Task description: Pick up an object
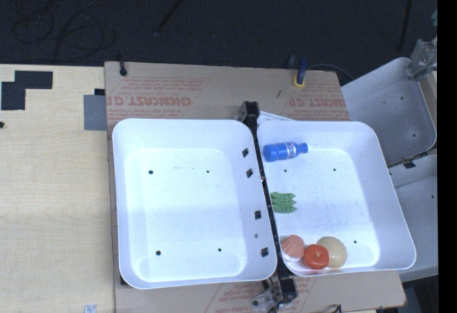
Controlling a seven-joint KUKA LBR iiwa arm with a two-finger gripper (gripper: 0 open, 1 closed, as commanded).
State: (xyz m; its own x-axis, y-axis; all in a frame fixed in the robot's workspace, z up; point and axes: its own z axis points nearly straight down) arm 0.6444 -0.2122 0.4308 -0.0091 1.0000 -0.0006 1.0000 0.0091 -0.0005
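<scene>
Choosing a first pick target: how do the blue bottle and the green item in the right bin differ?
The bottle is blue with a white cap end; the green item is green all over. The bottle is the larger and smooth-sided; the green item is smaller and looks ridged. The bottle lies near the bin's far edge; the green item lies nearer the middle. Both lie flat in the right bin, close to the divider, apart from other things.

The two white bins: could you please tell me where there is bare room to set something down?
The left bin has an open floor, wall to wall. In the right bin, the middle and right side are free, between the blue bottle above and the three round items at the near edge. The green thing crowds the divider side.
</scene>
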